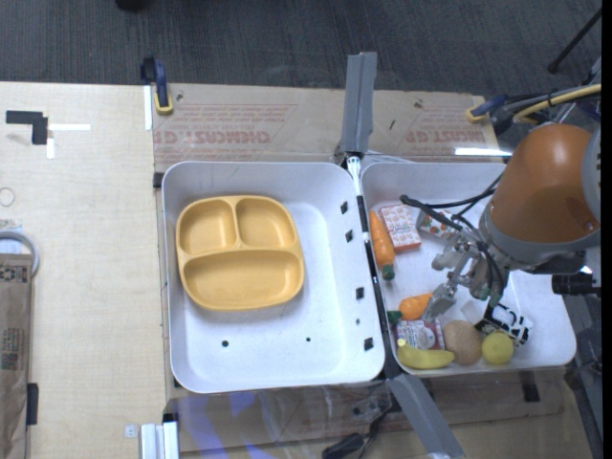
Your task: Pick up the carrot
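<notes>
Plainly the risk is a wrong pick: past the banana point(426, 358) and potato point(462, 342), the end effector point(445, 299), clenched or released I cannot tell, hangs just beside a small orange piece point(416, 306), while the carrot point(382, 240) lies farther back along the right bin's point(430, 167) left wall. Beyond, a pale wooden table point(86, 256) meets dark carpet point(287, 17)

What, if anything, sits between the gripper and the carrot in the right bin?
Nothing visible does. The carrot lies along the right bin's left wall, beside a small carton. The gripper hangs lower in the bin, close to a small orange piece; bare white floor lies between it and the carrot.
</notes>
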